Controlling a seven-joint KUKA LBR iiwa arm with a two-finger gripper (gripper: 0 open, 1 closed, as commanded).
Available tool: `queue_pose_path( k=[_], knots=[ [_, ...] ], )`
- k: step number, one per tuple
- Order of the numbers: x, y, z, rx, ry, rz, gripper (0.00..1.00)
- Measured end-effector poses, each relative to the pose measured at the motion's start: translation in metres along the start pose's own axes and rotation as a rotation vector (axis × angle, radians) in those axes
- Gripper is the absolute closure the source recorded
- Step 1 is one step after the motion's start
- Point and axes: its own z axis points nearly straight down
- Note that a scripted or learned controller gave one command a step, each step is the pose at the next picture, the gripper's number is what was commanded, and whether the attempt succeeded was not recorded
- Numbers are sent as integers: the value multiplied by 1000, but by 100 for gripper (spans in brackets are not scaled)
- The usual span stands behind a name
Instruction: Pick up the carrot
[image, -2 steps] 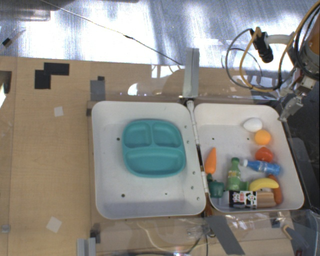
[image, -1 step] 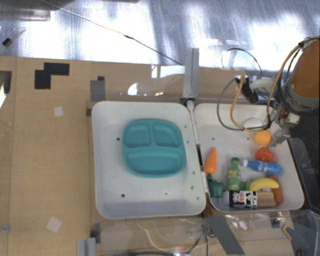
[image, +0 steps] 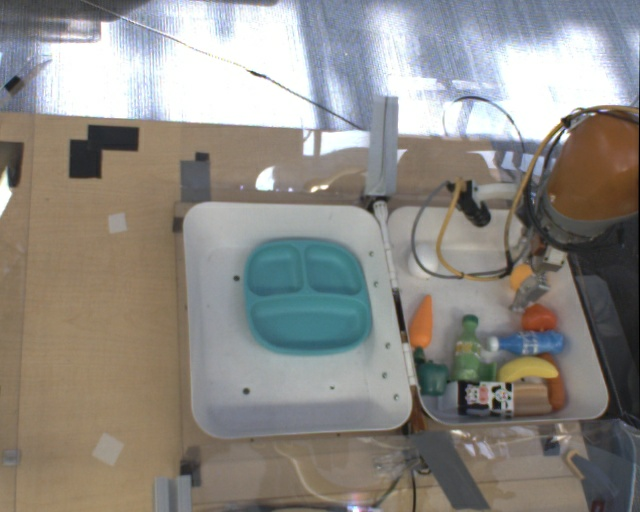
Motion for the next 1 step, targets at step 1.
queue_pose_path(
  k=[1],
  knots=[
    [29, -5, -90, 0, 13, 54, 0]
  ],
)
